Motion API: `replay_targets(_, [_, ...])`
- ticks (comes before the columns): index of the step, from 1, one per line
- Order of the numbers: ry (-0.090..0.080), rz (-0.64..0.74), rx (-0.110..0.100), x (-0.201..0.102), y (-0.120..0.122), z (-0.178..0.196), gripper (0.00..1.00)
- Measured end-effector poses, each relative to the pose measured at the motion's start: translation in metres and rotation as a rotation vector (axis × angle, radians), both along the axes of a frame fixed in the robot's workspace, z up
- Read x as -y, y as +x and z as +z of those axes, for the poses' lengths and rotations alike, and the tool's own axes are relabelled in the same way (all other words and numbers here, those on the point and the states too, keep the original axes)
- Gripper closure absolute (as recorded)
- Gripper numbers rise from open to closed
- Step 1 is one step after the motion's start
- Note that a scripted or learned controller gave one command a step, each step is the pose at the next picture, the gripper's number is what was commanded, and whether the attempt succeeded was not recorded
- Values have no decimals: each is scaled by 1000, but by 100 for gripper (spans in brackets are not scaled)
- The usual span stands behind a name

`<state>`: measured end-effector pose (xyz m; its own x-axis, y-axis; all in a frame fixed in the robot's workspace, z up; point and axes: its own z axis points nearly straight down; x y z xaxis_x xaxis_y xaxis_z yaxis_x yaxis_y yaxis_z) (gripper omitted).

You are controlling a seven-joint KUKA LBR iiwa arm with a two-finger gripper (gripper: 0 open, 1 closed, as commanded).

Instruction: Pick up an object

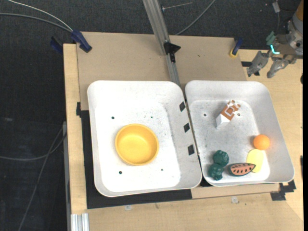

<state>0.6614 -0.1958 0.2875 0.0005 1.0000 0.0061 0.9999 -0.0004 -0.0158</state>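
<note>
Though glossy, round yellow bowl [136, 144].

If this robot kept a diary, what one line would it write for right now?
tool: open, above bench beyond right bin, holding nothing | right bin: orange ball, watermelon slice | left bin: yellow bowl

Showed a grey metal wrist with a small teal-lit spot on its side, ending in a gripper [265, 66] of two stubby grey fingers [255, 65] with darker tips, and thin cables above.
</note>
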Motion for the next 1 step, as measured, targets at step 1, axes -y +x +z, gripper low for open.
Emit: replay_targets(1, [-2, 1, 8, 0, 1, 5, 0])
